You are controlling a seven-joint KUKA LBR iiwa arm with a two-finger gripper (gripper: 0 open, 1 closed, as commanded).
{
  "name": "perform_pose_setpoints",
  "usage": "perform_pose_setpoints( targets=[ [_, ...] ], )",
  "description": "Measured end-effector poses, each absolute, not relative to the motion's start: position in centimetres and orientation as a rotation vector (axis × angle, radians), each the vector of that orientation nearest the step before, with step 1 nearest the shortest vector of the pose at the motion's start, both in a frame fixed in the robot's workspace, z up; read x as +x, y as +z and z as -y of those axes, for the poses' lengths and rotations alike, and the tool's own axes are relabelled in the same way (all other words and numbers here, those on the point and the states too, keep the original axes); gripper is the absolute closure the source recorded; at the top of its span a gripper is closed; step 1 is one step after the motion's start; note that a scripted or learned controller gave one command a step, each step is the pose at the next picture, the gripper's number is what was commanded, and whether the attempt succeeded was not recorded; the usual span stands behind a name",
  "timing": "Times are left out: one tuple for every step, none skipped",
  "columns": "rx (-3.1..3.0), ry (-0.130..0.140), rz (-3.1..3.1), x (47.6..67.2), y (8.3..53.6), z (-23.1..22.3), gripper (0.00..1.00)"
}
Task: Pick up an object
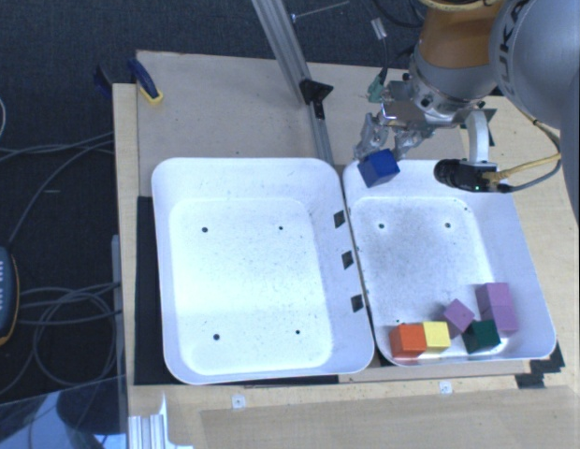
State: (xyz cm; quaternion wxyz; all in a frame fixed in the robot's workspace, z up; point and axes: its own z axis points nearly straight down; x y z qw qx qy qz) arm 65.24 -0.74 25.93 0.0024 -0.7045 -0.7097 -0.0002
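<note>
While the blue cube (378, 168) hangs tilted just under the gripper (380, 148), its top seems to sit between the metal fingers, so the gripper looks to be pinching the cube, though the view from above is steep and the contact itself is hard to make out. The cube is over the far left corner of the right bin (514, 251), close to the rim where the two bins meet, and it appears lifted clear of the bin floor rather than resting on it. By that reading the pick is at its lift stage: the grasp is made and the cube is being carried up. The grey arm (543, 36) with its orange band (468, 17) reaches in from the right above this corner. At the near end of the same bin lie the other pieces, well apart from the cube: an orange block (409, 339) touching a yellow block (436, 335), a purple block (458, 313), a dark green block (480, 335) and a taller purple block (500, 305) beside it. The left bin (178, 269) sits alongside on the table (224, 92). Next, the move calls for a steady vertical rise that keeps the grip closed, since the cube's tilt suggests an off-centre hold that could slip if the arm jerks or swings.
</note>
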Motion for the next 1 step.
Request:
perform_pose_setpoints(
  targets=[
    [-2.209, 0.001, 2.226, 63.65, 25.23, -5.55, 1.00]
  ],
)
